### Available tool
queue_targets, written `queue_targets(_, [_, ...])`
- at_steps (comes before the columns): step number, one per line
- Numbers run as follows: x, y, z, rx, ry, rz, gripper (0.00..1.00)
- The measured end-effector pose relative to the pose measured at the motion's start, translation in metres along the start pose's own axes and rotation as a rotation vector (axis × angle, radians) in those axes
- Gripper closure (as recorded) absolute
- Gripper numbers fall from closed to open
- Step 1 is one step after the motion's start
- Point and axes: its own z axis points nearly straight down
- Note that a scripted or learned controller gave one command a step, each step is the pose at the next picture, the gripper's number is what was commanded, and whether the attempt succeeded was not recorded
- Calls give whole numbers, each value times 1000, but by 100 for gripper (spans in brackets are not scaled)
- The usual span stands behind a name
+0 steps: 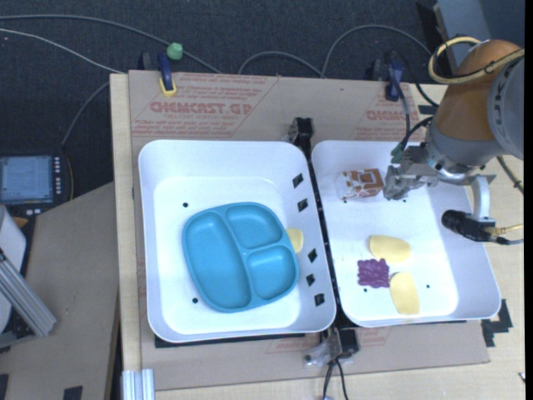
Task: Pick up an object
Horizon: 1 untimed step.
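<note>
- The arm [479,98] comes in from the right of the frame. It is grey, with an orange part near the top right.
- The end effector [398,182] is down in the upper part of the right bin [466,298], near the middle of the frame.
- I cannot tell how the end effector is set, because it is dark and small from above.
- A brown and white thing [361,183] lies just left of the end effector, in the upper left part of the right bin. It looks very close to the end effector, but I cannot tell if they touch.
- A yellow oval thing [389,247] lies lower down in the right bin, near its middle.
- A purple bumpy thing [373,272] sits just under the yellow oval, touching or almost touching it.
- A second yellow thing [405,293] lies at the lower right of the purple one, close to the bottom edge of the bin.
- The left bin [162,223] holds a big blue plate [240,255] with three parts.
- A small yellow thing [295,240] peeks out from behind the right edge of the blue plate.
- Both bins sit side by side on a brown bench [225,98] with red letters on it.
- A green ball [174,51] sits at the top left of the bench, by a blue clip [166,80].
</note>
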Motion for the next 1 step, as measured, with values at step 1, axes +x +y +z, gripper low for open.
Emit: queue_targets(1, [-10, -1, -53, -2, -1, 1, 100])
